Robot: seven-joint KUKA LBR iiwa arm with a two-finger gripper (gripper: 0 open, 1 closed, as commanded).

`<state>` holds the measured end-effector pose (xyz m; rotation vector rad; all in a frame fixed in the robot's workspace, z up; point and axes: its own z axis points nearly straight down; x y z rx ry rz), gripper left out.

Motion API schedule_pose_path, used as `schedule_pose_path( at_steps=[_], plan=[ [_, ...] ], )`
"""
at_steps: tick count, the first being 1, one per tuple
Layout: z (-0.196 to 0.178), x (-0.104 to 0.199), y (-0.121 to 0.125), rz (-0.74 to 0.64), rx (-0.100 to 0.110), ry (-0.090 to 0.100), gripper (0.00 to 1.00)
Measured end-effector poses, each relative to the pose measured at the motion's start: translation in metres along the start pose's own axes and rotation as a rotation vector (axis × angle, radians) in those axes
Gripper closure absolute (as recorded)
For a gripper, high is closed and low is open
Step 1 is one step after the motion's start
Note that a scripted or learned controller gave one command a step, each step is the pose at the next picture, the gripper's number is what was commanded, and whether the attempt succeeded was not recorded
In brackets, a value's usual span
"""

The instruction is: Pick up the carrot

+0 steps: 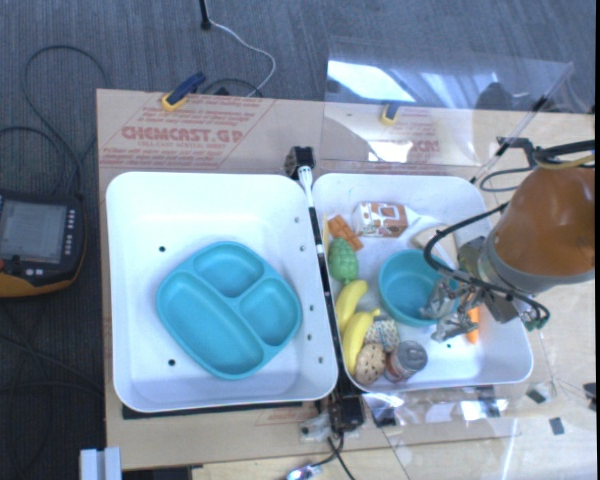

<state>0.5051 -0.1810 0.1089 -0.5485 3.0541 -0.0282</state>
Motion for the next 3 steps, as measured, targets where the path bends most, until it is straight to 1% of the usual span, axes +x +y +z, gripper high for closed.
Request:
schedule_pose_path(
  at_steps=[1, 2, 3],
  plan=[
    [-0.027, 0.01, -0.013, -0.298, -0.028, 0.027, 1.0],
    [-0.023, -0.037, 0.041, 0.061, -0.026, 0.034, 1.0],
    [0.013, -0.02, -0.028, -0.263, -0.017, 0.011, 1.0]
  ],
)
